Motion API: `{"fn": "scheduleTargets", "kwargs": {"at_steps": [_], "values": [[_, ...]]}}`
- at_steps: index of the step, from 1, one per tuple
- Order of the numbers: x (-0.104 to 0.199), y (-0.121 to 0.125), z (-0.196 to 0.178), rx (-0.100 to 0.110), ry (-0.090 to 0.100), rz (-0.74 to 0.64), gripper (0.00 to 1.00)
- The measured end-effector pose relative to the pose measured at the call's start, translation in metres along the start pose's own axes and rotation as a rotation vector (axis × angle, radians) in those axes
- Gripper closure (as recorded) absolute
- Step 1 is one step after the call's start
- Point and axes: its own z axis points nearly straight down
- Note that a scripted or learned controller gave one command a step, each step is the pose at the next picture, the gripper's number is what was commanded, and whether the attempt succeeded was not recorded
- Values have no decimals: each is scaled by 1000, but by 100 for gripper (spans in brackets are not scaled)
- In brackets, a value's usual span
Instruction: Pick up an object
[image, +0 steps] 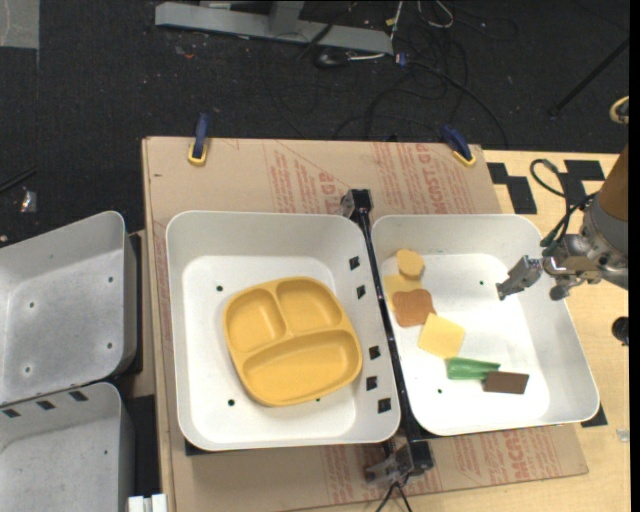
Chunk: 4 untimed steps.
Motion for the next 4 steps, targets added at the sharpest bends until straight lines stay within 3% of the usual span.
{"fn": "scheduleTargets", "kwargs": {"at_steps": [2, 3, 4], "values": [[1, 6, 96, -3, -1, 2, 0], [1, 6, 86, -5, -2, 2, 100], [0, 18, 29, -9, -3, -2, 100]]}}
